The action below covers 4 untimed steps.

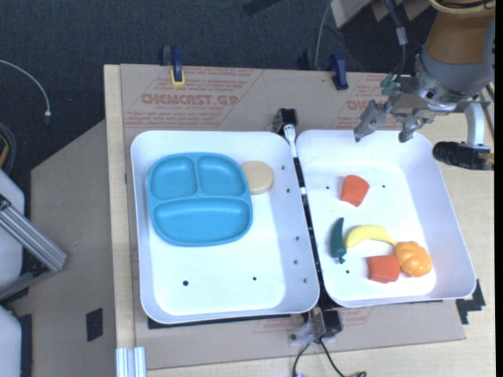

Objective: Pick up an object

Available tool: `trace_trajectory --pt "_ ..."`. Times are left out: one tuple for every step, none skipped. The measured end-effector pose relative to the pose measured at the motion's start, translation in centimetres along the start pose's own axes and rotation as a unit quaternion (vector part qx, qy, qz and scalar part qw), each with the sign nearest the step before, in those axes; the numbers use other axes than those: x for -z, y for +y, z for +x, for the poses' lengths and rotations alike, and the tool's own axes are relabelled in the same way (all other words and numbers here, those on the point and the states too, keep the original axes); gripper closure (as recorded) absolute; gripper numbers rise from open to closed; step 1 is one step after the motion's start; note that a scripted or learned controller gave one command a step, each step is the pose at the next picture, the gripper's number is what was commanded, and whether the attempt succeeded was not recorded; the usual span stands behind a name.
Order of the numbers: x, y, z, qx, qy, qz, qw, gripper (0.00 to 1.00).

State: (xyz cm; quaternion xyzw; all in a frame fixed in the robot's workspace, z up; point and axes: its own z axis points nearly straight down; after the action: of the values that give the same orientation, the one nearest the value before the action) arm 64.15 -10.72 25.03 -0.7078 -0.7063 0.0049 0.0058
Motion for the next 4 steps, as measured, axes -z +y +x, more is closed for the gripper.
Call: trace_trajectory --pt "0.9 0.2 0.0 0.001 -0.001 -0.007 1.0 0.0" --pt "-4.4 1.3 0.1 0.002 0.0 -0.005 1.0 0.0" --pt "-8.9 0.8 -0.1 0.001 0.0 -0.004 1.0 0.0" --pt "-13.8 1.1 -1.0 0.001 0.0 -0.005 1.0 0.0"
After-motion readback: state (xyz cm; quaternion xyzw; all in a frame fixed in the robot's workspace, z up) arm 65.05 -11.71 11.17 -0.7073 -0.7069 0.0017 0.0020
